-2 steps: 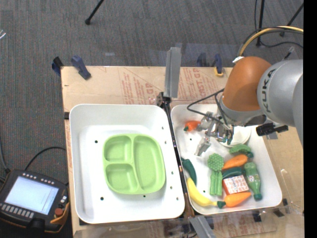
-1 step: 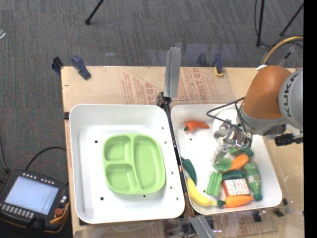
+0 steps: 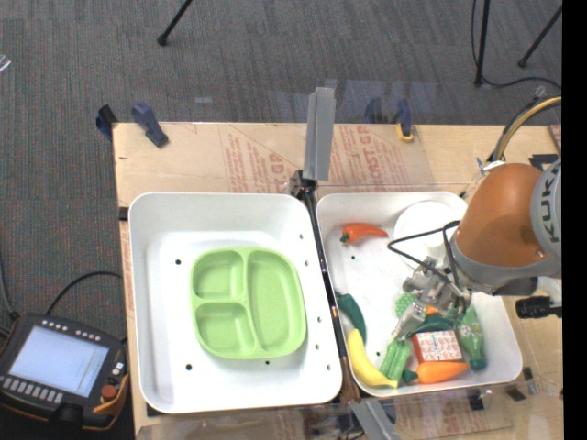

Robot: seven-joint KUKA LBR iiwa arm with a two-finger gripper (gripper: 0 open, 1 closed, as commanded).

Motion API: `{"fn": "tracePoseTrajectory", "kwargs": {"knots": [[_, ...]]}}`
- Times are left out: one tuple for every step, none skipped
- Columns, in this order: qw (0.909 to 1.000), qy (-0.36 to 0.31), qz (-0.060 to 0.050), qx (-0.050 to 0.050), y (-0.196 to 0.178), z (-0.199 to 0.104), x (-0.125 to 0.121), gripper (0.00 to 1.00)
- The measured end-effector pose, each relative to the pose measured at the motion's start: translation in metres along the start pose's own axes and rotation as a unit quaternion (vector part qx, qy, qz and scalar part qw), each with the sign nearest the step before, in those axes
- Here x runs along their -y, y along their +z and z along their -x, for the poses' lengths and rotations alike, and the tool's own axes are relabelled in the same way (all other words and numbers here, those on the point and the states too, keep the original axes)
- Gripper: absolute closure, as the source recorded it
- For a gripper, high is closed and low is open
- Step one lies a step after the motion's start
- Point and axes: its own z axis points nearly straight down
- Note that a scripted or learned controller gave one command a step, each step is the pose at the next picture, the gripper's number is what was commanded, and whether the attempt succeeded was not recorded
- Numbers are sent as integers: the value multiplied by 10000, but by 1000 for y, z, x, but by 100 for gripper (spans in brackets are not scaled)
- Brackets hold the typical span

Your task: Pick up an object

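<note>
Currently the gripper [image 3: 420, 302] is lowered into the right bin [image 3: 367, 211], over a crowded pile of toy food (red box [image 3: 437, 345], banana [image 3: 366, 361], green vegetables). Its opening cannot be told, and nothing is seen held. Tight crowding could cause a missed or doubled grasp.

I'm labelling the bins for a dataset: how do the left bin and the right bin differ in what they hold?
The left bin holds a single item, a green divided plate, lying flat near its middle; the right bin holds many small items, among them a banana and an orange pepper. The end effector hangs over the right bin's pile, with no arm over the left bin. Both are shallow, white and side by side.
</note>
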Motion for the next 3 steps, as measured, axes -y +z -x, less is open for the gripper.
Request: {"fn": "tracePoseTrajectory", "kwargs": {"knots": [[9995,316,-4,-6,1,-51,9,0],[9975,701,5,5,0,5,-66,0],[9941,1086,-11,-12,1,-55,-17,0]]}}
